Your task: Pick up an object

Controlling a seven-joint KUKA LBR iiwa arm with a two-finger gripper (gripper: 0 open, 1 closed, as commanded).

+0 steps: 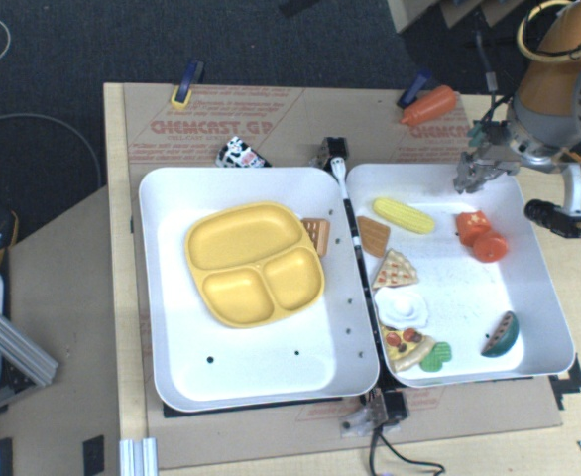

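- Tomato [481, 236], a glossy red lump that looks like toy plastic, is the likeliest object to be picked; it lies in the right bin [545, 296] near the far right corner, just below the gripper.
- Camera view: the gripper [474, 178] hangs over the right bin's far edge, above the tomato and apart from it; whether its fingers are apart or together I cannot tell, and nothing visible sits between them.
- By my judgement this is the approach step, with the descent and grasp not yet made.
- The next move calls for centring over the tomato and dropping straight down, since its rounded, slick surface could squirt out sideways.
- Other right-bin pieces: a bumpy yellow corn cob [403, 215], a flat pizza wedge [396, 270], a white fried egg [404, 309], a curved watermelon slice [500, 334].
- The left bin [172, 266] carries a smooth yellow three-compartment tray [254, 262].
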